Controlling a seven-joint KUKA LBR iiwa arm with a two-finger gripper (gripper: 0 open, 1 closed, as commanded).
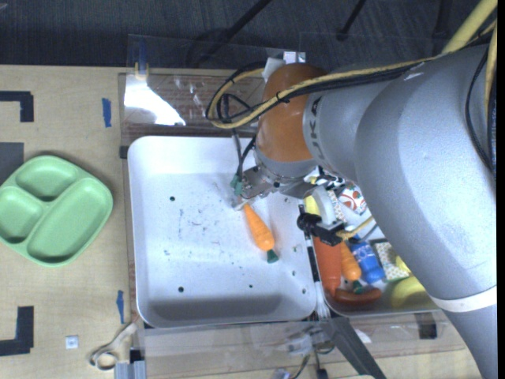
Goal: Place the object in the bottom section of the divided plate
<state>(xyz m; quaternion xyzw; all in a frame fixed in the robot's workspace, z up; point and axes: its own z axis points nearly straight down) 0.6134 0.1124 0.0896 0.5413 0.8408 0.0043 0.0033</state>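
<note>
pale wooden bench (63, 306) with blue tape marks (106, 111), dark carpeted floor (95, 6) beyond

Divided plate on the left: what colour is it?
Light green all over; the plate shows plainly in the camera view, on the bench beside the bin.

Occlusions, camera view
Arm (410, 156) covers most of right bin (371, 302); its contents (355, 259) partly hidden, unidentifiable. Gripper (243, 189) finger state indiscernible. Arm cut off at right edge.
</note>
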